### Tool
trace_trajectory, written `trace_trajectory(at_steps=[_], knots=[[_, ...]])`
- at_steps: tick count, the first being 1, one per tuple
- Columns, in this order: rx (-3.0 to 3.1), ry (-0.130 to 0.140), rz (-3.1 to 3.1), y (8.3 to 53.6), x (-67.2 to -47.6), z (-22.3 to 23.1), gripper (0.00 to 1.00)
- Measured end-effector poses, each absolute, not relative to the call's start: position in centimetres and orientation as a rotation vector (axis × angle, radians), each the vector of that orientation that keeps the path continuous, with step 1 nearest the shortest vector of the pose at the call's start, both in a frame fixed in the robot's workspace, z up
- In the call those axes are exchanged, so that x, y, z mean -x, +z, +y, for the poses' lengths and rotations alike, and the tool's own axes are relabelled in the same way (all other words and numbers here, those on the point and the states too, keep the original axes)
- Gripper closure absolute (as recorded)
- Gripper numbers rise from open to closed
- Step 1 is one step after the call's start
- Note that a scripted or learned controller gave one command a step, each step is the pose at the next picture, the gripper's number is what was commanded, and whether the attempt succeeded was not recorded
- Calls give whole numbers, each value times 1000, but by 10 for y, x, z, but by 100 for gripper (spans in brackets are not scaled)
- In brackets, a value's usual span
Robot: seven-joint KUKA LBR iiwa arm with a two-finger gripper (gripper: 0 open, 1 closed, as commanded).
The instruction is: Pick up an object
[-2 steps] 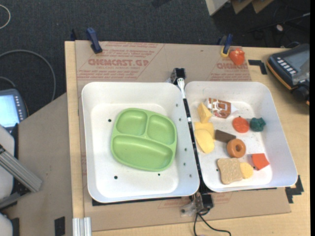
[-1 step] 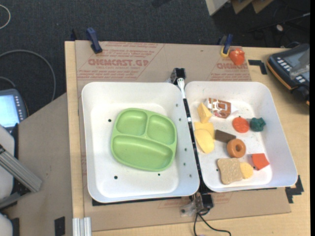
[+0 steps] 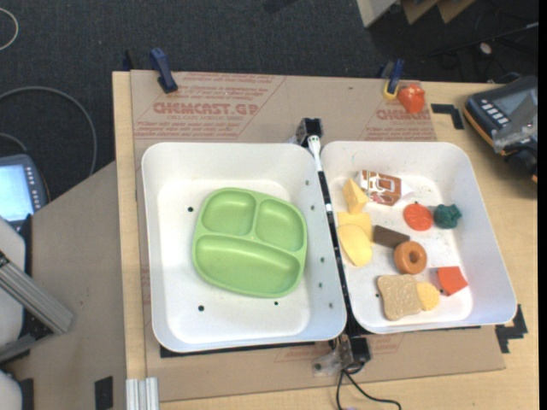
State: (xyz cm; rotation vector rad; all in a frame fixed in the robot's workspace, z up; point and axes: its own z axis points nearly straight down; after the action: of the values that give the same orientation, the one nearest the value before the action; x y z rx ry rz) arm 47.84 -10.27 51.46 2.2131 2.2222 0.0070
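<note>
The right bin holds several toy foods. A yellow cheese wedge and a red-and-white wrapped snack lie near its back left. Below them sit a yellow chip-shaped piece, a brown bar, a glazed donut, a slice of toast with a small yellow piece against it, and a red block. A red tomato-like piece and a dark green piece lie side by side.
The left bin holds a green divided plate. An orange clamp and a blue clamp grip the board's back edge. A handheld controller lies at the right edge.
</note>
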Motion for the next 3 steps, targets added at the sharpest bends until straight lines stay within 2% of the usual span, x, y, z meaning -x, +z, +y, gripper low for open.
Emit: trace_trajectory(at_steps=[1, 2, 3], knots=[[-2214, 6, 2217, 524, -480, -105, 100], [-2236, -13, 2224, 370, -478, -143, 100], [-2233, -9, 2220, 284, -477, -196, 100]])
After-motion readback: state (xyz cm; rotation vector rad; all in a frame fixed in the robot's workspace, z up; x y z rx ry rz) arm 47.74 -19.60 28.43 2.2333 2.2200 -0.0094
